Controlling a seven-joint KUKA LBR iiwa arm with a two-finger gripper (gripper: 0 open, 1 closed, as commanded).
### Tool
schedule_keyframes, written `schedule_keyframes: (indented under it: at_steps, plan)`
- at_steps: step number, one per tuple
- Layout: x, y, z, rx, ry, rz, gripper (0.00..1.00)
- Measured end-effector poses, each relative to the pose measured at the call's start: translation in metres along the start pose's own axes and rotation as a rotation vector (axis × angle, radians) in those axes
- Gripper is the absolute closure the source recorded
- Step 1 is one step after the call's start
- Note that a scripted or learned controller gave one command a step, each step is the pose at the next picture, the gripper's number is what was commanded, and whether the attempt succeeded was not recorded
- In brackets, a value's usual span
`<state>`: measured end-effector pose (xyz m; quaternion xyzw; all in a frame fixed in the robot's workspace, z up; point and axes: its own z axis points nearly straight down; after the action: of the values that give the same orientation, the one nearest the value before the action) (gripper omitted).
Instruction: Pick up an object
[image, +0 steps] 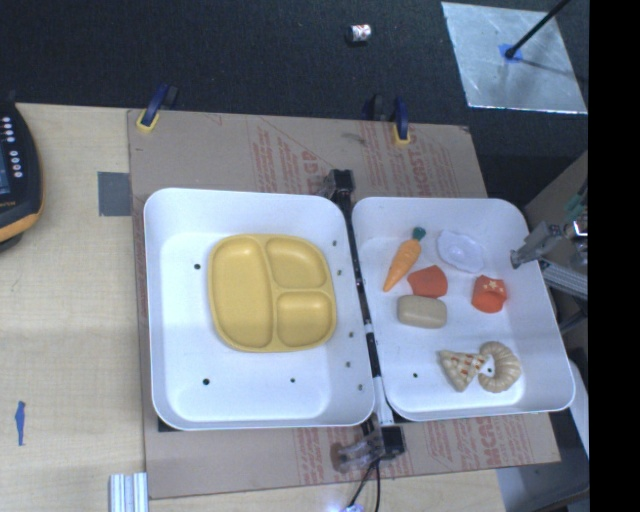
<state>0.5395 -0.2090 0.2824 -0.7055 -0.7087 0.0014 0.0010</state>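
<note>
Two white bins side by side. Left bin (175, 395) holds yellow tray (271, 292). Right bin (540, 385) holds carrot (402, 262), red block (429, 282), beige block (422, 312), tomato (489, 293), pizza slice (460, 368), croissant (499, 365), clear lid (461, 250). Gripper (528, 250) at right bin's far-right rim, cut off by frame; I cannot tell its state. I judge tomato nearest; I would centre above it, descend straight. Lid hard to make out against white.

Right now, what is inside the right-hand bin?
The right bin holds a toy carrot, a clear round lid or dish, two red pieces, a beige block, a pizza slice and a croissant. Anything beneath them is hidden.
</note>
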Motion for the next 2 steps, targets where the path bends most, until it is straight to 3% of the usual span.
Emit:
schedule_keyframes:
  at_steps: [1, 2]
  plan:
    - [0.030, 0.030, 0.154, 0.009, 0.004, -0.005, 0.00]
    - [0.093, 0.077, 0.192, -0.003, 0.000, -0.007, 0.00]
